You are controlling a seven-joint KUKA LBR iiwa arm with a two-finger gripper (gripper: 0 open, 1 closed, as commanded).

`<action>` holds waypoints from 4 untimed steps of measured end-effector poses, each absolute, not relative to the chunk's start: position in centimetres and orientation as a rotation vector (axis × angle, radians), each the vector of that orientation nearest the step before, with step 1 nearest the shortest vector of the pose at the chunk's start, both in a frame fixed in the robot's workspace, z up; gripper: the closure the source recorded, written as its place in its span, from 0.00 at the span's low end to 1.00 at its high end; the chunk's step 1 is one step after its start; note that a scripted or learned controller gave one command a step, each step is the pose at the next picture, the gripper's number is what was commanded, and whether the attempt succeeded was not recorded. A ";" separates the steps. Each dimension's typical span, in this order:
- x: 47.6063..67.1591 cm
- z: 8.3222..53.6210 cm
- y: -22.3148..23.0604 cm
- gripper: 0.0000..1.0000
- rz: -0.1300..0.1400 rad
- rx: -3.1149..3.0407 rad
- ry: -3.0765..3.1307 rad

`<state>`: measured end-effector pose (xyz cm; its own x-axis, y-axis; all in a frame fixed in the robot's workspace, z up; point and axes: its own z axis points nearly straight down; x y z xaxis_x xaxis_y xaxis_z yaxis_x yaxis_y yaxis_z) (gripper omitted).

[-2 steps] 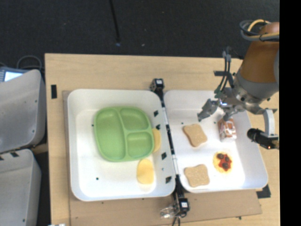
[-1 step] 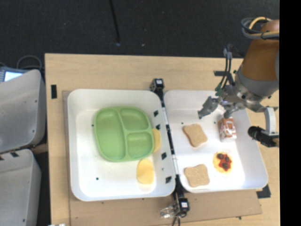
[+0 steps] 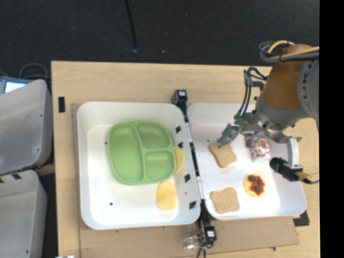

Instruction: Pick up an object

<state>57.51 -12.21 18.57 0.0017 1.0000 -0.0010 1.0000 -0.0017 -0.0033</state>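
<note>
Down at the near edge of the tabletop (image 3: 64, 235), a small black clip (image 3: 206, 232) between the two white bins. Just above it in the right bin (image 3: 293, 200), a slice of bread (image 3: 224, 200) lying flat near the front wall, and to its right a small round yellow piece topped with red and dark bits (image 3: 255, 185). Across the divider in the left bin (image 3: 88, 208), a pale yellow oval piece (image 3: 166, 195) near the front right corner. Farther back in that bin, a green tray with three compartments (image 3: 142, 152), lying flat, with a second yellow piece (image 3: 179, 159) peeking out from under its right edge. Over to the right bin again: a second slice of bread (image 3: 223, 155), tilted, near the divider. Right above it, the jaws (image 3: 243, 134), hanging low over the bin, one grey finger (image 3: 228, 135) reaching toward the top corner of that slice; nothing seen between them, and how far open, cannot tell. Behind, the arm (image 3: 285, 93) with its orange band coming in from the right. At the far end of the divider, another black clip (image 3: 179, 96).
</note>
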 end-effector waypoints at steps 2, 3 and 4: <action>57.7 9.8 -13.4 0.00 0.005 -2.225 -2.216; 57.9 11.2 -13.5 1.00 -0.003 -2.237 -2.212; 58.9 17.1 -13.8 1.00 -0.004 -2.224 -2.227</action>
